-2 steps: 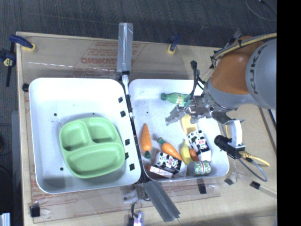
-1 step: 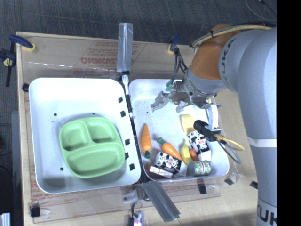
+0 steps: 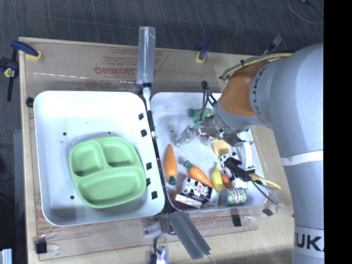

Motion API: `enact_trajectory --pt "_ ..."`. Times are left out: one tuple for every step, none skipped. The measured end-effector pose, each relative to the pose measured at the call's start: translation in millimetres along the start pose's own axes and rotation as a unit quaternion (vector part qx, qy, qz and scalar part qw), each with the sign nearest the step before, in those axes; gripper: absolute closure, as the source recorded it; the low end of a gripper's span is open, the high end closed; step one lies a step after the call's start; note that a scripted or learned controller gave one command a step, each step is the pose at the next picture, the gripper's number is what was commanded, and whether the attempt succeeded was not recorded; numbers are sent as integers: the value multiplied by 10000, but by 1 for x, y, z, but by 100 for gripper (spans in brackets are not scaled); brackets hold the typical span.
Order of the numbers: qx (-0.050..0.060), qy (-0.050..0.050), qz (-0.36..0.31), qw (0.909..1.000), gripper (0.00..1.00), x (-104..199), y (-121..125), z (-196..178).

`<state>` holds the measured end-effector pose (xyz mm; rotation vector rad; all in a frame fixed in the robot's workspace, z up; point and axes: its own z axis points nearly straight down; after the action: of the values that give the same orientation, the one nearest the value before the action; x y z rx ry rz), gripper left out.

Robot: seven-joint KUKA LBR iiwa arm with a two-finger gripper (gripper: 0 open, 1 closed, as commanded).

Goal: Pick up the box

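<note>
Box [image 3: 195, 192]: small, black-and-white patterned with a red edge; lies flat at the near edge of the right bin [image 3: 165, 111], just beside two carrots [image 3: 170, 162]. Not lifted. Gripper [image 3: 193, 132]: low in the same bin, farther back, apart from the box; state of the pincer cannot be told. Approach, grasp and lift all appear outstanding.
</note>
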<state>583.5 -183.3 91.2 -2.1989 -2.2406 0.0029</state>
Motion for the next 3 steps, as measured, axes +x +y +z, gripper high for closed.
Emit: enact_trajectory --pt "5 -2 -21 10000 100 0 0 -10" --pt "6 -5 -25 10000 0 0 0 -10" --pt "-9 4 -281 9996 0 11 36 -1"
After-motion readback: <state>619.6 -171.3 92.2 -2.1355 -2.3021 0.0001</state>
